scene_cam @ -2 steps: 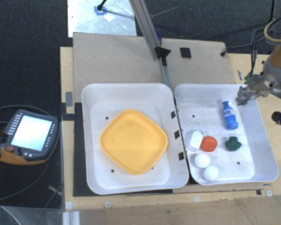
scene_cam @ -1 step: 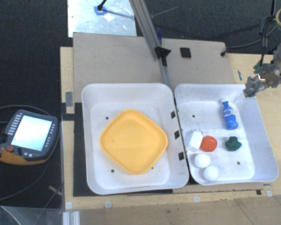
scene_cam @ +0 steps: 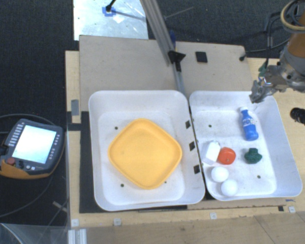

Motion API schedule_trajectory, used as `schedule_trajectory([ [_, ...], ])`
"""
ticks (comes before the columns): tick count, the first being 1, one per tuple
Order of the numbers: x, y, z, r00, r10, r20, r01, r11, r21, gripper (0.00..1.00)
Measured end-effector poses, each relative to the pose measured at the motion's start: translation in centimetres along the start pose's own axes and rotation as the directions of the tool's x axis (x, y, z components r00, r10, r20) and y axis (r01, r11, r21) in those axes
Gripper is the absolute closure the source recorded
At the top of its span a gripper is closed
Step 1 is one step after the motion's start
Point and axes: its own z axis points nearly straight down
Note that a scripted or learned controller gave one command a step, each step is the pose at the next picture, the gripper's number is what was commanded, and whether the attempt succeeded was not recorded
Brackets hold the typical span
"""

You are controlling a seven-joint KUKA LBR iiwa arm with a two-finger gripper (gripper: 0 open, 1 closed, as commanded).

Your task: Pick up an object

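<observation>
The right bin [scene_cam: 282, 136] holds a blue bottle [scene_cam: 248, 124] with a white cap, a dark green lump [scene_cam: 252, 156], an orange-red round piece [scene_cam: 225, 156], a white block [scene_cam: 212, 151] and two white balls [scene_cam: 219, 174] [scene_cam: 229, 187]. My gripper [scene_cam: 257, 94] hangs over the bin's far right corner, just above and right of the bottle's cap. Nothing shows between its fingers. The left bin [scene_cam: 99, 136] holds a yellow square plate [scene_cam: 145, 153].
A slanted metal pole [scene_cam: 160, 22] crosses the brown board behind the bins. A teach pendant [scene_cam: 29, 147] lies on the dark floor at left. Cables and the arm's orange band [scene_cam: 300, 44] sit at the upper right.
</observation>
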Motion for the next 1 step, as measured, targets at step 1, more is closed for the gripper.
schedule_trajectory([
  [1, 5.10, 1.23, 1.33, 1.000, 0.000, 0.000, 0.000, 1.000, 0.002, 1.00],
])
